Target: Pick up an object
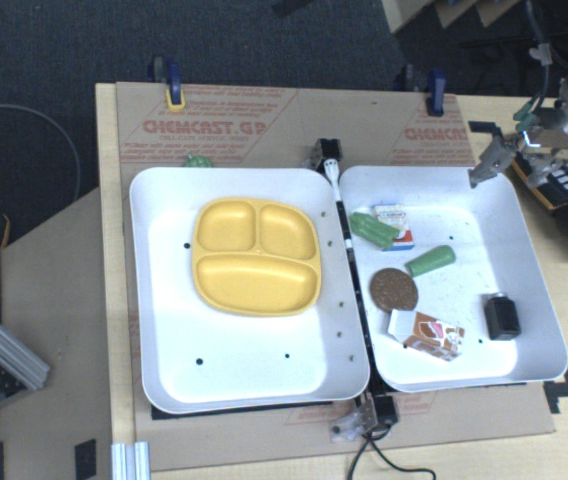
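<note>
The right bin (524,230) holds several small items: a green cylinder (372,229), a second green piece (430,261), a small white printed box (392,216), a brown round disc (393,289), a brown and white packet (430,334) and a black block (501,317). My gripper (487,166) hangs over the bin's far right corner, apart from all of them, with nothing seen in it. The arm reaches in from the right edge.
A yellow divided plate (257,256) lies in the left bin (164,298). A small green object (198,161) rests on the board behind that bin. Blue clamps (173,83) hold the board's far edge. A black ridge (344,238) separates the bins.
</note>
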Tool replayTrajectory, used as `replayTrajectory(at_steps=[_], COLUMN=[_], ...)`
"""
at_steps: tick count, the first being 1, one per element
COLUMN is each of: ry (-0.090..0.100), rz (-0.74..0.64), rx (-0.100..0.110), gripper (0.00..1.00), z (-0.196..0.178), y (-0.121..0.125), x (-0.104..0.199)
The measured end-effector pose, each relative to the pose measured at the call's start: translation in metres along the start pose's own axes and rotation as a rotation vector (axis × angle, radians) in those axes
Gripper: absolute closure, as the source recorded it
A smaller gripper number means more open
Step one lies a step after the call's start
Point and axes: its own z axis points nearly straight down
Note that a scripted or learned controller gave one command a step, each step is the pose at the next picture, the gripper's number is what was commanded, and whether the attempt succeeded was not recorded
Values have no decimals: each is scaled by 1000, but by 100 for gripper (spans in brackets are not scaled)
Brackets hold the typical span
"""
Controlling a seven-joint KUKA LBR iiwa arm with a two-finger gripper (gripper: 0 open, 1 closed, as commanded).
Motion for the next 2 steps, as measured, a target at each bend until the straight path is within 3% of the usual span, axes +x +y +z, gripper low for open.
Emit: replayTrajectory(at_steps=[1, 2], ry=[-7, -5], rz=[-4, -2], rx=[-24, -9], gripper=[0, 100], z=[-276, -276], y=[36, 36], x=[27, 26])
